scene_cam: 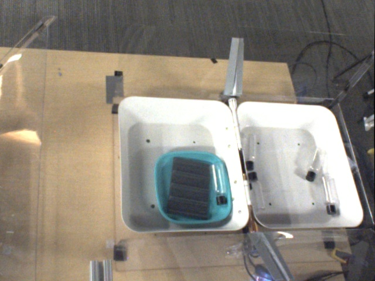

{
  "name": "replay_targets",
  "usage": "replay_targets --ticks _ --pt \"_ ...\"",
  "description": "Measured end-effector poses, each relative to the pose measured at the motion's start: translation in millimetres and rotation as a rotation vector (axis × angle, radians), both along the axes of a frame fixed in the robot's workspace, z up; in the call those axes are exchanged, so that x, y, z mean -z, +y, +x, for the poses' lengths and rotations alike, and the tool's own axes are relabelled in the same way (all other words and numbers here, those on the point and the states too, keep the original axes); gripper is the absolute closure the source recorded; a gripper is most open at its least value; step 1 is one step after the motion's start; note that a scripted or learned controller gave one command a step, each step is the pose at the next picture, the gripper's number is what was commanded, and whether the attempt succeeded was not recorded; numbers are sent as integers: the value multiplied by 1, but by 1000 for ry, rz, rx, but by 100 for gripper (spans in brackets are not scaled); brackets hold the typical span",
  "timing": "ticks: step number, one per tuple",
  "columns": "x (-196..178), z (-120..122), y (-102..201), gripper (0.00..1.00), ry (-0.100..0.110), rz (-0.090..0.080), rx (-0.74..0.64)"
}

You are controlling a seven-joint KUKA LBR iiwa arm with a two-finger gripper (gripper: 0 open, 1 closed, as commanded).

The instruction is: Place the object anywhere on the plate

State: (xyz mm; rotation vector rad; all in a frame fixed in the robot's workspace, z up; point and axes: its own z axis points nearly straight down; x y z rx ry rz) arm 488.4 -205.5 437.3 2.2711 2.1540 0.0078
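Observation:
A teal plate lies in the front half of the left white bin. On the plate rests a dark grey ribbed block, covering most of its middle. A clear tube with a black cap lies along the plate's right edge, beside the block.
The right white bin holds three clear tubes with black caps: one by its left wall, one in the middle right, one near the right wall. A grey metal post stands behind the seam between the bins.

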Motion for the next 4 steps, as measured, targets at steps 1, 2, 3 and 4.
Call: replay_targets --ticks 1,2,3,4 --pt "0 0 2 0 0 1 104" --pt "1 84 17 0 1 1 82" --pt "0 0 37 0 2 4 178" --pt "0 0 8 0 0 3 280"
